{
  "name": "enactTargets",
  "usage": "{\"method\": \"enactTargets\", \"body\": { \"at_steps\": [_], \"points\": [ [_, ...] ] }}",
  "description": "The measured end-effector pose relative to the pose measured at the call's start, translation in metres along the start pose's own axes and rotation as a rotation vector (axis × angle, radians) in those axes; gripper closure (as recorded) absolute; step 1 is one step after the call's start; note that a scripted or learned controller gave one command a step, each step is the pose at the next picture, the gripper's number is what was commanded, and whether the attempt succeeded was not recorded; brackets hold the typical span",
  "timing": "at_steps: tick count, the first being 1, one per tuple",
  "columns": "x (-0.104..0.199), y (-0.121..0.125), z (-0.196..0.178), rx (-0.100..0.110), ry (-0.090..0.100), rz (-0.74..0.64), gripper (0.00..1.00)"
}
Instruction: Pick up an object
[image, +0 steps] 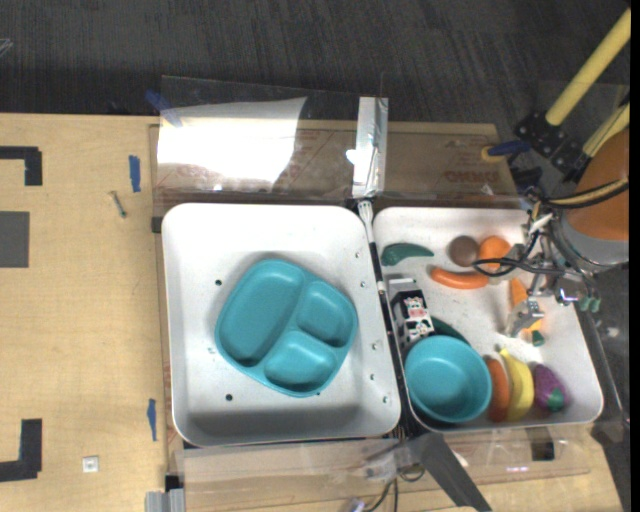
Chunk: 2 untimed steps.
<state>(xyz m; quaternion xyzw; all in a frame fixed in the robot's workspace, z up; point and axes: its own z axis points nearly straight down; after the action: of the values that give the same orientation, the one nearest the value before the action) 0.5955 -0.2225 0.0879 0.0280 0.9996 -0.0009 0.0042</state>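
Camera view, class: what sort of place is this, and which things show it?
Probably a robotics lab bench set up for pick-up trials. Two white bins sit side by side on it, one with a teal divided plate, the other with toy food, and a cabled robot arm reaches in.

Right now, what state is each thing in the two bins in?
Teal divided plate: flat, upright, alone in the left bin.
Teal bowl: upright, in the right bin.
Toy carrot: lying on its side.
Toy banana: lying beside the bowl.
Gripper: lowered into the right bin.
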Motion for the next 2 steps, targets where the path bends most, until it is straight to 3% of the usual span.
{"method": "enactTargets", "body": {
  "at_steps": [1,2],
  "points": [
    [-0.0048,0.001,-0.0149,0.003,-0.015,-0.003,1.0],
    [-0.0044,0.0014,-0.0138,0.003,-0.013,-0.003,0.0]
  ]
}}
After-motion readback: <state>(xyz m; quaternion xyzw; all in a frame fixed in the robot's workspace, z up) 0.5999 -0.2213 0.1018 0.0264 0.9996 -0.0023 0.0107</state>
